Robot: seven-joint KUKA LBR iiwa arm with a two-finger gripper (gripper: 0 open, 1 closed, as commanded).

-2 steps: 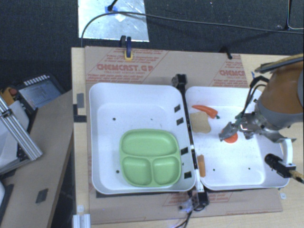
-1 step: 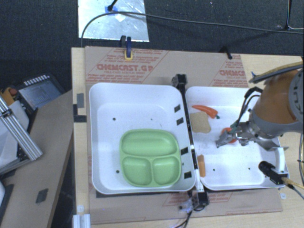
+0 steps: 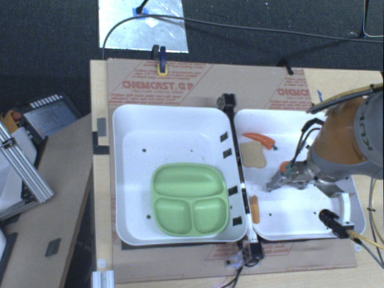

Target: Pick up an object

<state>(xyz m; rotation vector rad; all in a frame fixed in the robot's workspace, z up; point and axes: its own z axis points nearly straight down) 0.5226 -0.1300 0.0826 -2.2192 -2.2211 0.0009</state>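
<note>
Two white bins sit side by side on the bench. The left bin [image 3: 129, 161] holds a green divided plate [image 3: 189, 198] with three compartments — one long one toward the far side, two smaller ones toward the near side — lying flat near the bin's near right corner. The right bin [image 3: 288, 224] holds several small things: an orange-red carrot-like piece [image 3: 259, 139] near the far left part, a tan flat piece [image 3: 253, 156] just beside and nearer than it, and a small orange stick [image 3: 254, 209] lying close against the left wall near the front. The carrot-like piece has its long axis running roughly left to right with a slight downward slant to the right; its thicker end is at the right (the left end tapers). The orange stick lies with its long axis near-to-far, parallel to the bin wall. The arm [image 3: 345, 140] comes in from the right, its orange band over the right bin's far right part, wrist bent down and leftward. The gripper [image 3: 277, 180] sits low over the middle of the right bin, pointing left, apart from the tan piece and from the stick. Whether it is parted or closed is not readable — cannot tell. Nothing visible is seen between its tips.
</note>
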